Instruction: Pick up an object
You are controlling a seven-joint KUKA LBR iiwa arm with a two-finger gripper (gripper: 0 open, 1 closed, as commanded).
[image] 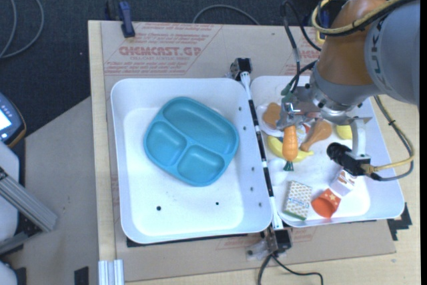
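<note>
Bench [167, 53]: cardboard-topped, two white bins side by side. Left bin [127, 110]: blue divided plate [191, 141]. Right bin [383, 200]: toy foods, centre-right of frame. Gripper [298, 118]: lowered over the pile; grip state cannot be told. Carrot [291, 145]: just below the gripper, on a banana [277, 147]; long axis near vertical in frame, green tip down. Closure across the narrow width is advised.

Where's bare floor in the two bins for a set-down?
Left bin: wide bare strip between the blue plate and the near rim, plus a band along its left wall. Right bin: crowded; carrot, banana, cracker packet and red item cluster under the claw.
</note>
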